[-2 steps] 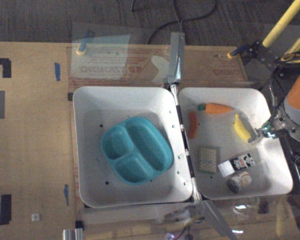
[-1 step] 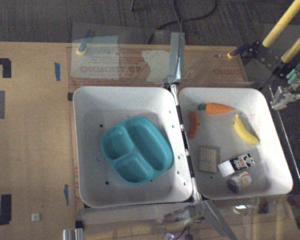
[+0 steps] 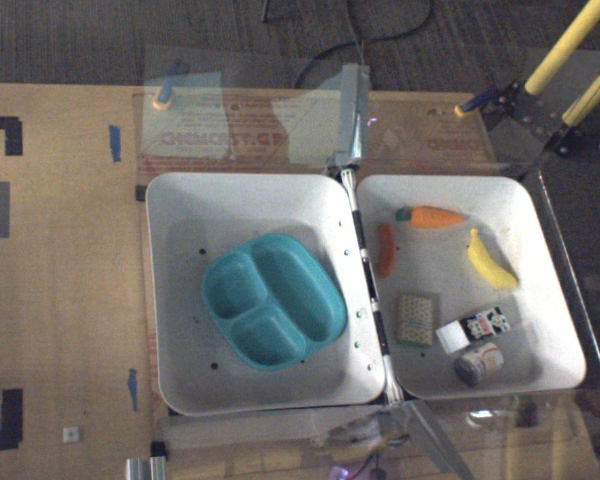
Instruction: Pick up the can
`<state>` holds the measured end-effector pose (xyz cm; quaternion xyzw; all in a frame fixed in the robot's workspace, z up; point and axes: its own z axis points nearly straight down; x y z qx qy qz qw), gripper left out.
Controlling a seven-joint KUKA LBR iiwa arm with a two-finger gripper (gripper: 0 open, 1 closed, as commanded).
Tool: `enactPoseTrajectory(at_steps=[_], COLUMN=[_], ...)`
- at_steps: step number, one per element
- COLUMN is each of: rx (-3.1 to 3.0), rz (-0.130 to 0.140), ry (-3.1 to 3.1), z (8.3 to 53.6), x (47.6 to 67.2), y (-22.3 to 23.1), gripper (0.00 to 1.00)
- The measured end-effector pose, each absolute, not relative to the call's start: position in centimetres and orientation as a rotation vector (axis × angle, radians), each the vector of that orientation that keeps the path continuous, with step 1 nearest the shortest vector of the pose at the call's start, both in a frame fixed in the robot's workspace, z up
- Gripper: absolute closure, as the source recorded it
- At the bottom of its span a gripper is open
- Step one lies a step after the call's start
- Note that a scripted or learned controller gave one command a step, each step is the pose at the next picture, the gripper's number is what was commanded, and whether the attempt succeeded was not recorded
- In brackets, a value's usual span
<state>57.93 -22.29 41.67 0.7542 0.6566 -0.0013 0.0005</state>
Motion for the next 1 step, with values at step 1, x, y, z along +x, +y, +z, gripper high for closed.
enactPoseTrajectory(at_steps=[1], rx=[2.479], rz=[-0.006], ry=[1.93], z=[43.27], x=[66.87], y=[-20.48], gripper=[1.0])
